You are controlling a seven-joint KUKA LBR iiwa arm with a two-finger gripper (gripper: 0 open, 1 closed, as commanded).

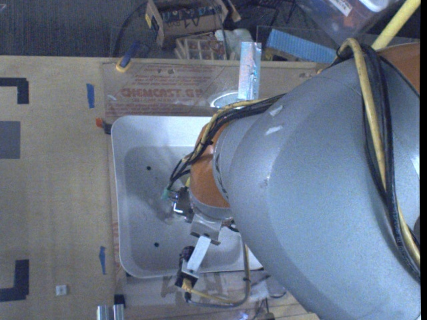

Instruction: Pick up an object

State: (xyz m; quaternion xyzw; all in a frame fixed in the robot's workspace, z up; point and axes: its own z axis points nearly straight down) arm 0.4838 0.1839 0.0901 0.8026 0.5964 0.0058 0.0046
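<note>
As we look down on the worktop, the grey arm reaches into a white bin; we cannot tell how its claw stands.

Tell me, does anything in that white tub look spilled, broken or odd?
Nothing stands out. The white bin looks intact and unspilled where visible, though the grey arm hides much of it, and the gripper hangs low inside.

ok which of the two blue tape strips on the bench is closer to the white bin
The lower blue tape strip, right beside the white bin's left wall. The upper blue tape strip sits farther out, above the bin's top-left corner.
</note>
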